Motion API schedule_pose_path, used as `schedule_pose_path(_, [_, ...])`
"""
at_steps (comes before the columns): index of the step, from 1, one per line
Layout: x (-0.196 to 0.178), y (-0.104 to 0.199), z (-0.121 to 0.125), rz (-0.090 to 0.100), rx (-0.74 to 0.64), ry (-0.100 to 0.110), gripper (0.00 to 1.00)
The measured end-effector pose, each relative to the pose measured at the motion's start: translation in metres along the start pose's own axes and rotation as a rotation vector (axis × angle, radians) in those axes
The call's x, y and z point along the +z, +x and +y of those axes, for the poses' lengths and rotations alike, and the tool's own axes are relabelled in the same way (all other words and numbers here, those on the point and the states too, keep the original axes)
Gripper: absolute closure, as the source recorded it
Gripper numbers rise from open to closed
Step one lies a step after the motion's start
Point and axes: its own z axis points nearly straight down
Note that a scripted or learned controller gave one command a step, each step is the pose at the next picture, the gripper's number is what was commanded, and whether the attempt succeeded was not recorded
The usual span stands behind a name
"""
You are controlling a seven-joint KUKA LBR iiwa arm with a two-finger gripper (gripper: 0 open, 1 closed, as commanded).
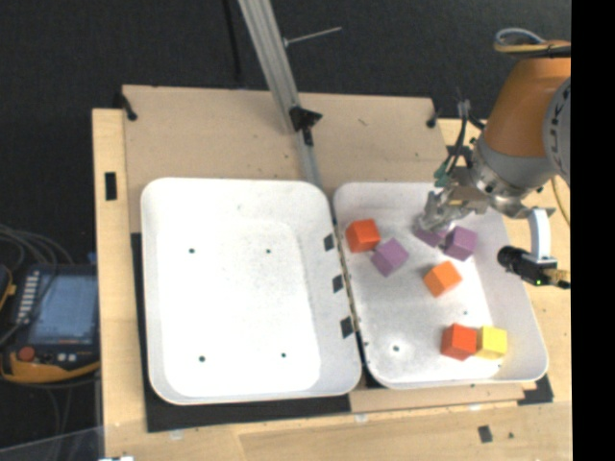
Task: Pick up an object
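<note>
Grey two-finger gripper low in right white bin, just beside purple cube; finger state: cannot tell. Orange cube nearby.

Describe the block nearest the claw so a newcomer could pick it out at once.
Start at the right-hand white bin, the one holding the coloured blocks. Near its far edge the claw hangs low, and just to its right lies a purple block. A second purple block sits further left, beside an orange block; yours is the one by the claw.
</note>
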Motion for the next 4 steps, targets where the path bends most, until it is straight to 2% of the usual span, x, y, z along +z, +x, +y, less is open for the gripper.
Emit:
schedule_pose_path(1, [0.003,0.058,-0.001,0.002,-0.009,0.003,1.0])
schedule_pose_path(2, [0.003,0.103,0.001,0.003,-0.009,0.005,1.0])
schedule_pose_path(3, [-0.011,0.151,0.009,0.003,-0.01,0.001,1.0])
schedule_pose_path(4, [-0.026,0.2,0.006,0.003,-0.01,0.001,1.0])
